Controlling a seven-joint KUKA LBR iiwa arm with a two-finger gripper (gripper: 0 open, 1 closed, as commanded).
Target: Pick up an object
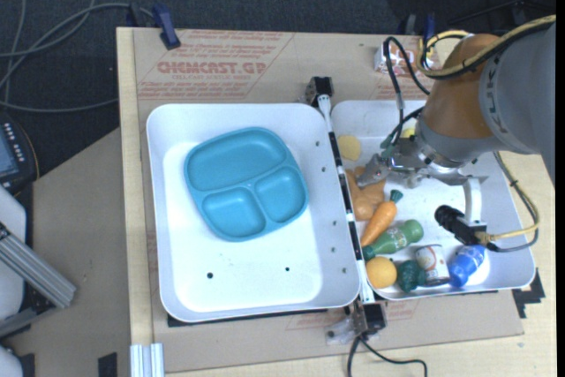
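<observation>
The carrot (380,222) was seen just right of the blue plate (245,182), its long axis slanted, tip pointing lower left. The claw (386,165) was hung just above it; its state could not be told. "CHEMCAST GP" was printed on the table (212,66).

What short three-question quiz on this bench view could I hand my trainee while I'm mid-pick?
1. True or false: the blue divided plate lies in the right bin.
2. Which toy lies just left of the green bottle?
A. an orange carrot
B. a red car
C. a grey spoon
3. Fill in: the pincer hovers over the ___ bin.

Key:
1. False; it lies in the left bin.
2. A.
3. right.
</observation>
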